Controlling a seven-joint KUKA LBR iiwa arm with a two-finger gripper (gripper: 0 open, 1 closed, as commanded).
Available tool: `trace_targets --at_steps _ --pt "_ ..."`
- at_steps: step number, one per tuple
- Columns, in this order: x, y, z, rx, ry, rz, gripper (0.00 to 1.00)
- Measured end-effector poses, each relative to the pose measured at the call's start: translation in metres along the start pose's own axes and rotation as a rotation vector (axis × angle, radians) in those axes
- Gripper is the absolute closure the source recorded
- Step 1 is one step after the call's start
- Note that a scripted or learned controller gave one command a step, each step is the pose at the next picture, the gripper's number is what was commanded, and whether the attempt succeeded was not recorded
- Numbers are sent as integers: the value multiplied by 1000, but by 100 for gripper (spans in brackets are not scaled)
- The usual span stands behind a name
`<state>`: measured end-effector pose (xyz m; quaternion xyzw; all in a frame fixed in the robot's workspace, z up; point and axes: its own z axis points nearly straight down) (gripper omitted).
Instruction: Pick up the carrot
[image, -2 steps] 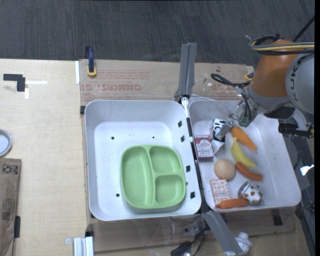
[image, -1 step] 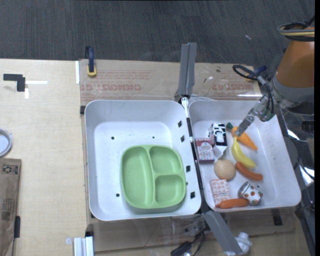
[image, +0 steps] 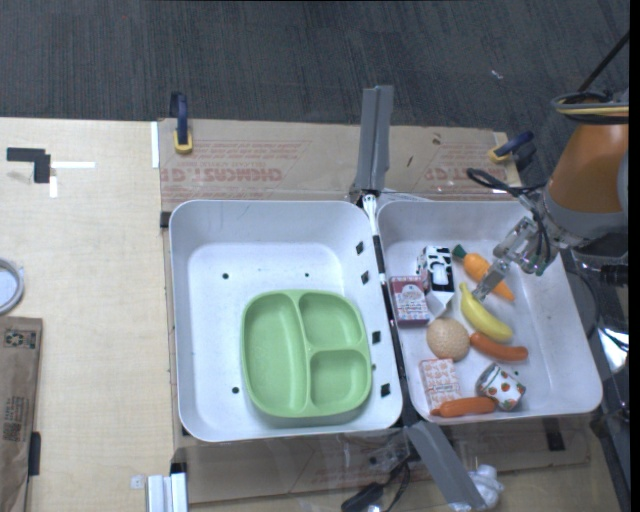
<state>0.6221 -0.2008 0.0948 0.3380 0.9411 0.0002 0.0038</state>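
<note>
Hovering over the right bin (image: 575, 330), the gripper (image: 492, 284) hangs just beside the carrot (image: 484, 270), its fingers slightly apart and holding nothing. The carrot lies just above the banana (image: 484, 314), green top pointing left. Light, stiff and smooth, it looks best pinched across its thicker middle.

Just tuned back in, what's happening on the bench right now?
The arm has reached into the right bin, and its end effector is down among the toy foods, right at the carrot near the banana. Nothing is visibly lifted; the carrot lies on the bin floor. The green divided plate sits in the left bin.
</note>
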Motion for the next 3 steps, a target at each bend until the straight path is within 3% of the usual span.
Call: trace_targets --at_steps 1,2,3 --pt "-1 0 -10 -2 -3 3 100" --pt "17 58 -94 1 3 -94 100" --pt "31 64 -62 2 5 -102 100"
